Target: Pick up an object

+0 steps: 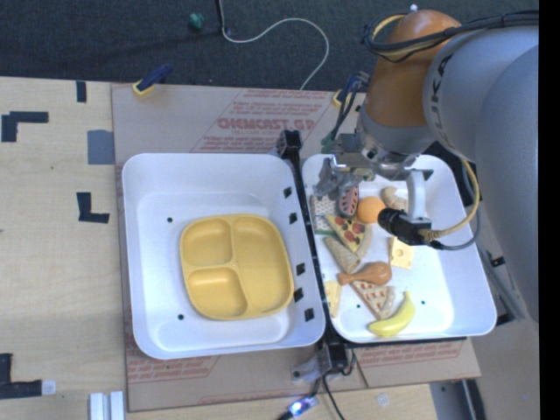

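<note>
Camera view has my gripper point(337, 182) down in the right bin point(455, 309), around 1 o'clock of the yellow tray point(234, 265); can't tell its finger state. Toy food pile point(359, 234) sits just below it.

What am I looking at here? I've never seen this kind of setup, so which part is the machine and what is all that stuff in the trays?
One camera looks down at a slant on a bench. The big grey and orange shape at the right is a robot arm; its gripper hangs over the right white bin. That bin holds toy food: a banana, a drumstick, pizza slices, a cheese piece and an orange ball. The left white bin holds a yellow divided plate. I cannot tell whether the gripper holds anything.
</note>
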